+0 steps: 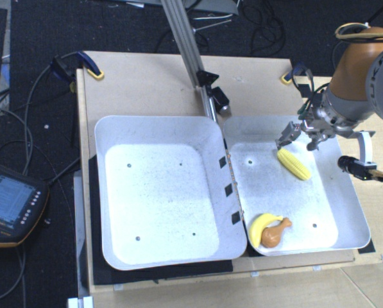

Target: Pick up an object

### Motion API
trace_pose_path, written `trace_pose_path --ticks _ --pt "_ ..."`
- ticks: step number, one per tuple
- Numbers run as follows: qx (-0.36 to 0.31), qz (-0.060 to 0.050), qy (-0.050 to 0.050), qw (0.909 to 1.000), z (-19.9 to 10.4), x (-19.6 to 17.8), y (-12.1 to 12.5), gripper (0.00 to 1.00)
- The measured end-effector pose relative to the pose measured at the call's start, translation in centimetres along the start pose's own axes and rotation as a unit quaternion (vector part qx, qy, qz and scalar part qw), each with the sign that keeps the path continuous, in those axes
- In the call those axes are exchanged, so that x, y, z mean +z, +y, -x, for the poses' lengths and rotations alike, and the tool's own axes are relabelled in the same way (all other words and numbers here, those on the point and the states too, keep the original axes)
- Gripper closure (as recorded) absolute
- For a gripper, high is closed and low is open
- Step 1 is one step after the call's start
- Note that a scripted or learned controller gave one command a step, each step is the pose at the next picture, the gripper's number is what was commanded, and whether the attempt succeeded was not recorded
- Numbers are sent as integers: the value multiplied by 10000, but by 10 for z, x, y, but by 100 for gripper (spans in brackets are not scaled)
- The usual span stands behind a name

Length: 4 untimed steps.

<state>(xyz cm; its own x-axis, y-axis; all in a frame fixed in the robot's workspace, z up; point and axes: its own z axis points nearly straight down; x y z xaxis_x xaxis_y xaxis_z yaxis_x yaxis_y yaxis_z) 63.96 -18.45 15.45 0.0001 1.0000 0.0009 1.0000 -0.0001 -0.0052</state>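
Observation:
A yellow corn cob (pixel 294 163) lies in the right bin (pixel 326 197), toward its back. My gripper (pixel 299 137) hangs just above and behind the cob, its two fingers spread apart with nothing between them. Near the right bin's front edge lie a yellow banana (pixel 262 224) and an orange-brown drumstick (pixel 274 233), touching each other.
The left bin (pixel 159 191) stands beside the right one, divided by a raised rim with black clips. A slanted metal rail (pixel 188 43) runs from the back toward the bins' junction. A black fitting (pixel 357 166) sticks out by the right bin's right rim.

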Motion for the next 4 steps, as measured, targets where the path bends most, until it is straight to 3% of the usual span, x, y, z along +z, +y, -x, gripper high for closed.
trace_pose_path --ticks 1,2,4 --pt "-2 3 1 10000 -1 53 -1 0" --pt "-4 32 -7 10000 0 39 1 100" --pt "-2 46 -9 10000 -2 -67 6 100"
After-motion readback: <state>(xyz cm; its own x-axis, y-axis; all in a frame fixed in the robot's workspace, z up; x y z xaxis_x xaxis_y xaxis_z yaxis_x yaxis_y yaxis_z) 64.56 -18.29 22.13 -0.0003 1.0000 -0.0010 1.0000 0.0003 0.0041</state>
